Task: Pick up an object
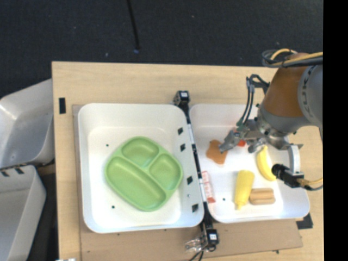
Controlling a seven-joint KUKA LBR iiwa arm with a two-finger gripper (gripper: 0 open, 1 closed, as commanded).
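White plastic forms the two shallow bins, which are set side by side on a wooden bench (125, 80). The left bin (92, 211) is occupied by a green divided plate (143, 173) with three compartments, laid flat near the middle.

The right bin (217, 116) is reached into by the grey arm (291, 97) from the right, an orange band being seen above its wrist. The gripper (239, 140) is lowered over the upper middle of this bin, just beside an orange-brown piece of toy food (216, 153) that lies on the bin floor to its left. Whether the gripper is parted or closed cannot be told, and nothing can be seen held by it.

A banana (265, 165) is laid below the wrist, toward the right side of the bin. A yellow bottle (243, 188) is laid nearer the front, and a tan bread-like block (262, 197) is placed touching or just beside its right side.
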